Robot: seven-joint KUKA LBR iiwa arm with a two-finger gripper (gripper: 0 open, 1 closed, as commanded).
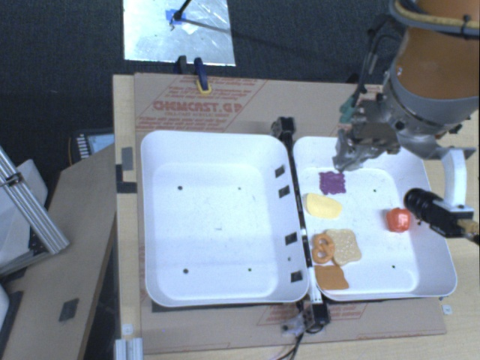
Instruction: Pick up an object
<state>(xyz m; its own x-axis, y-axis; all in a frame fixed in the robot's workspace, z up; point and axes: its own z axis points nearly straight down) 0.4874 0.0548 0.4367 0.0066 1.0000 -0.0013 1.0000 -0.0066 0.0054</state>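
In the right bin (431, 276) lie a purple piece (332, 182), a pale yellow piece (323, 205), a pretzel (323, 248), a tan round cracker (344, 245), an orange-brown piece (331, 277) and a red piece (399, 220). My gripper (345, 160) hangs above the bin's far side, just over the far edge of the purple piece. Nothing shows between its fingers.
The left bin (217, 216) sits beside the right one, with a black clip strip (294, 208) between them. A black cylinder (431, 207) on the arm reaches over the red piece. A foil sheet (178, 19) lies beyond the bench.
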